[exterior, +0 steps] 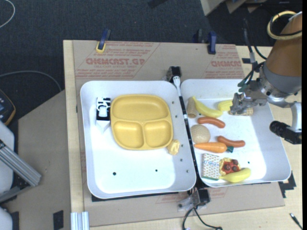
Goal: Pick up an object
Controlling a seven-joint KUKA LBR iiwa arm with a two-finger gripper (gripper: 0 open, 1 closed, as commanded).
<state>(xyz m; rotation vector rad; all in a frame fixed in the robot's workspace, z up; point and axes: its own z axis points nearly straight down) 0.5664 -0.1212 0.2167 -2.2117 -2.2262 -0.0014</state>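
Both bins (96,176) are white. The sectioned tray (141,120) is mustard yellow. Bananas (206,108) are yellow, sausages (211,122) red-orange, carrot (211,147) orange. The worktop (144,59) is tan with red lettering.

The setting is a robotics laboratory test cell. Indicators: a desk (144,56) surfaced with protective board printed "CHEMCAST", secured by clamps (101,42) at the far edge; two white bins (91,143) mounted side by side; loose cables (29,75) on dark carpet; aluminium framing (17,164) at the left; plastic toy food (218,147) serving as test objects.
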